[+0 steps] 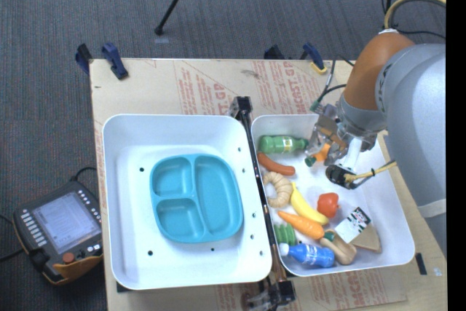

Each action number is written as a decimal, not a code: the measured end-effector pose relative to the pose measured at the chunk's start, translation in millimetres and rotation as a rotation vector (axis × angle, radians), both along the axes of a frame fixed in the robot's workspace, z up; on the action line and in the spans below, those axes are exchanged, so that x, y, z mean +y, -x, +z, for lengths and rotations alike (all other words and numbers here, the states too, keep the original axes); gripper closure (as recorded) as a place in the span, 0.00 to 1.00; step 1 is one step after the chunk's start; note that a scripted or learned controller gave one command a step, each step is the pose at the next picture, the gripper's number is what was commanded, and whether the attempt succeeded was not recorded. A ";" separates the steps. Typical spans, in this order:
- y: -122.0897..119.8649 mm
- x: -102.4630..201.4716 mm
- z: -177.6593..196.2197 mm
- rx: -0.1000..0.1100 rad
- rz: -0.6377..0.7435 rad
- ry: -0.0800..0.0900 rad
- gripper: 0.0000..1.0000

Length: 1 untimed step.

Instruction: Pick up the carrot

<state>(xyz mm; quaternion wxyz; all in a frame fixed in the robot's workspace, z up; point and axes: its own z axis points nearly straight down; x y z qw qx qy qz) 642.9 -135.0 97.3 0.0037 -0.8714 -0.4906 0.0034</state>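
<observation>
Camera view looks down on the carrot [301, 224], which lies in the right bin [399, 215], toward its lower left part, pointing its thin end to the left and up. Just above it lies a yellow banana [307, 206], nearly parallel and touching or almost touching it. Left of the banana sits a pale braided pastry [278, 188], and above that a reddish sausage [276, 164]. A green bottle [281, 144] lies on its side near the bin's upper left corner. Right of the carrot is a red tomato-like piece [328, 204], and farther right a small white carton [353, 223] resting over a tan wedge [370, 242]. Below the carrot lie a blue and white bottle [309, 254] and a brown roll-shaped item [340, 250]; a small green ridged thing [285, 234] sits at the carrot's lower left.

The claw [325, 151] hangs over the upper middle of the right bin, well apart from the carrot, with something small and orange at its tip; whether its fingers are wide or narrow I cannot tell. The grey arm [419, 120] with its orange band [373, 69] comes in from the right.

The left bin [124, 186] holds a blue divided tray [195, 198]. Both bins sit on the bench [182, 87], whose board is held by blue clamps [113, 60]. A teach pendant [58, 229] lies on the floor at the left.
</observation>
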 end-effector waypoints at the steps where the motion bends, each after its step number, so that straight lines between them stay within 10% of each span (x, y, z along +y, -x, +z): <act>1: 32.1 65.2 145.0 -0.010 -0.126 0.002 1.00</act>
